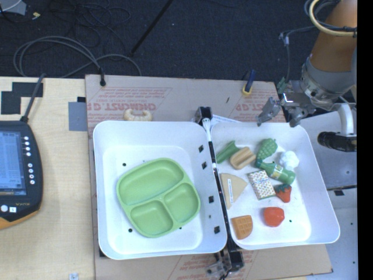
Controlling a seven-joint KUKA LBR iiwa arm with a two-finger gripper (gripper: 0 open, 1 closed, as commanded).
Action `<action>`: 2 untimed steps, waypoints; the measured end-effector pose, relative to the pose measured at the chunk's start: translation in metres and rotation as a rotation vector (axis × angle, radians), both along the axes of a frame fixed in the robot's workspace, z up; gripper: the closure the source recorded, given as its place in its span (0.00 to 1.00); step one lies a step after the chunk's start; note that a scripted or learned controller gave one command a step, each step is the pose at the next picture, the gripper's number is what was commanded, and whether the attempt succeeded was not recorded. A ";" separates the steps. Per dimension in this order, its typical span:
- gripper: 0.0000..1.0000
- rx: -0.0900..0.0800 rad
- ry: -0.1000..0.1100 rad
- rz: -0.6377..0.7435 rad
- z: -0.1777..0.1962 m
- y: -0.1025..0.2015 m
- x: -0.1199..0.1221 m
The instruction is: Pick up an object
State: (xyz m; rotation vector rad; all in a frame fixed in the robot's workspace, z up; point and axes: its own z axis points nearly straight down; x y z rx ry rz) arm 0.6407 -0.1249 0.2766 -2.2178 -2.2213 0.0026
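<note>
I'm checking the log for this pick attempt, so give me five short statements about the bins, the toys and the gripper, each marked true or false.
1. The green divided plate lies in the left bin. True.
2. The gripper holds the red tomato. False: the tomato lies in the right bin, near its front, and the gripper hovers over that bin's far edge with nothing between its fingers.
3. The toy food is gathered in the right bin. True.
4. The divided plate has toys in its compartments. False: all three compartments are bare.
5. The checkered block sits beside the cheese wedge. True.
</note>
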 end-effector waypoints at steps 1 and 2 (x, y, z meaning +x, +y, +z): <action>1.00 0.001 0.001 0.001 0.010 0.000 0.000; 1.00 -0.002 -0.011 -0.002 0.119 0.005 -0.069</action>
